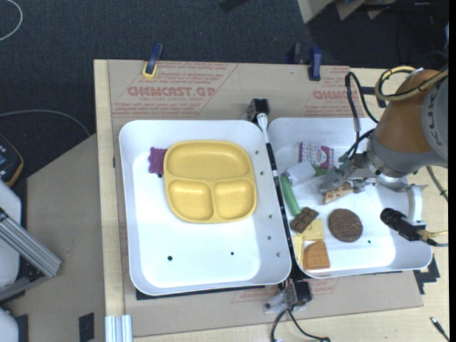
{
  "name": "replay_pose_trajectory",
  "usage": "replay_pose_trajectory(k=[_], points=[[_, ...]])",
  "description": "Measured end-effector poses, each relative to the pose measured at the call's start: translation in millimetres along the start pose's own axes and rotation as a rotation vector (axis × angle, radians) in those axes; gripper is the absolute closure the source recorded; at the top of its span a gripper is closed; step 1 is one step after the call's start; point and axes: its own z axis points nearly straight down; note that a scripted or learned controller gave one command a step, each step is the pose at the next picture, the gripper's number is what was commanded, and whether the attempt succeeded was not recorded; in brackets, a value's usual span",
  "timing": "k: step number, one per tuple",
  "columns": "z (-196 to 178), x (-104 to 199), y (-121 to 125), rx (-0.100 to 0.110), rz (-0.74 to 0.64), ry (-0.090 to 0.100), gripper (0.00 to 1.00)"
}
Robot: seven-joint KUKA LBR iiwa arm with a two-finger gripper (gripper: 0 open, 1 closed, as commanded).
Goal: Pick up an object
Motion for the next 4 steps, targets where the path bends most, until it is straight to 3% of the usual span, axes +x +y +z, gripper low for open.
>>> replay_pose_trajectory(k=[2, 3, 4], points=[[-106.2, 0.6, 1.1, -0.008, -0.003, -0.003, 1.0], [-131.4, 0.7, 2.1, -0.006, -0.003, -0.003, 1.0], [-122.5, 50.8, 32.0, -0.005, -0.008, 0.0, 1.0]])
